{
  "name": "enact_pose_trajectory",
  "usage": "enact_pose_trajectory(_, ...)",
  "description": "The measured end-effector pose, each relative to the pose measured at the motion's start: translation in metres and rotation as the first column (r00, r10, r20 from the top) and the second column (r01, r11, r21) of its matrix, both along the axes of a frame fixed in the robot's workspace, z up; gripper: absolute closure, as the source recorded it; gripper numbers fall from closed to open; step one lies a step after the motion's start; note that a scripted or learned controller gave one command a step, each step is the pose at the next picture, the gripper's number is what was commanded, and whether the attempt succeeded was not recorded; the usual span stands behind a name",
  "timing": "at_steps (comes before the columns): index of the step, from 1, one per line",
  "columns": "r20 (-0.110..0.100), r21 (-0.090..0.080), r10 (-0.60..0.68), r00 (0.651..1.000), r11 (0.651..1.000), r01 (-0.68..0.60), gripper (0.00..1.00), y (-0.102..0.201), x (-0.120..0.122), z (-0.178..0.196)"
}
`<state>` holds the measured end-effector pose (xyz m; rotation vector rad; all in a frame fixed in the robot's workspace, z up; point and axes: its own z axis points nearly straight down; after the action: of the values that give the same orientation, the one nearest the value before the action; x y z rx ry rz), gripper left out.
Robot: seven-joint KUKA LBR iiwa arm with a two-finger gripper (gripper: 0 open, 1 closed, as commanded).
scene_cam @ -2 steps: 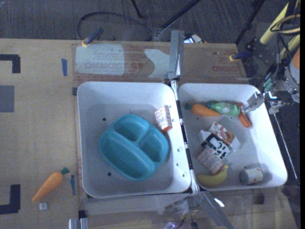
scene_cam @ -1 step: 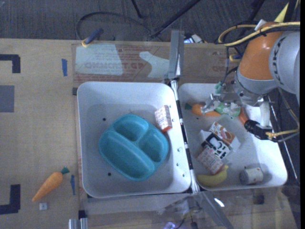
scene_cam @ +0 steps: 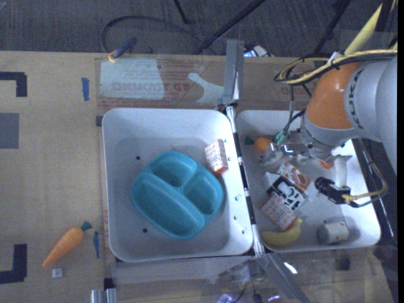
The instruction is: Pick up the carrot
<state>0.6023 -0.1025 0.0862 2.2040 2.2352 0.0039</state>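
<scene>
End effector point(scene_cam: 282, 149) low over right bin point(scene_cam: 369, 223); finger state cannot be told. Carrot point(scene_cam: 63, 245) lies on tabletop point(scene_cam: 50, 169), far left of end effector, beyond left bin point(scene_cam: 120, 131).

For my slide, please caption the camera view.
Arm over right bin; carrot lies on bench outside left bin.

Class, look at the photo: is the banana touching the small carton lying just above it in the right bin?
Touching. In the camera view the carton's lower edge meets the banana's upper curve with no white bin floor between them.
</scene>
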Motion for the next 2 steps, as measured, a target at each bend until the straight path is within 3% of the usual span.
enact_pose_trajectory(1,0.006,-0.001,-0.003,1.000,1.000,0.003,1.00,-0.001,0.002,0.012)
enact_pose_trajectory(2,-0.001,0.000,0.002,1.000,1.000,-0.002,1.00,0.069,0.065,0.100)
